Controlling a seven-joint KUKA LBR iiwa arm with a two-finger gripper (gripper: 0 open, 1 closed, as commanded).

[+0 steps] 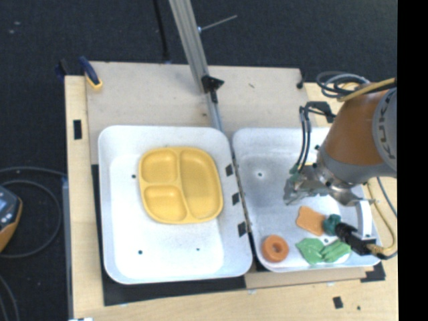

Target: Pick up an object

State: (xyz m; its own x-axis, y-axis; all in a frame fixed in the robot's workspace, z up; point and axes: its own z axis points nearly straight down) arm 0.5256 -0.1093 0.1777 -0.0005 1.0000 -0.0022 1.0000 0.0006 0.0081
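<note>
My arm comes in from the right, orange band over the right bin. My hand hangs low above that bin's middle, pointing left. Can't tell if it's clenched or released; it's too small and dark from up here, and I see nothing clearly in it.

Stuff to pick sits in the right bin's near end: orange block just below and right of my hand, close but apart from it; orange ring near the front-left corner; green toy along the front edge, right of the ring. A small dark-green piece is just beside the block's right end.

Left bin holds a yellow divided plate, 3 sections, lying flat, well apart from my hand. Both bins rest on the bench.
</note>
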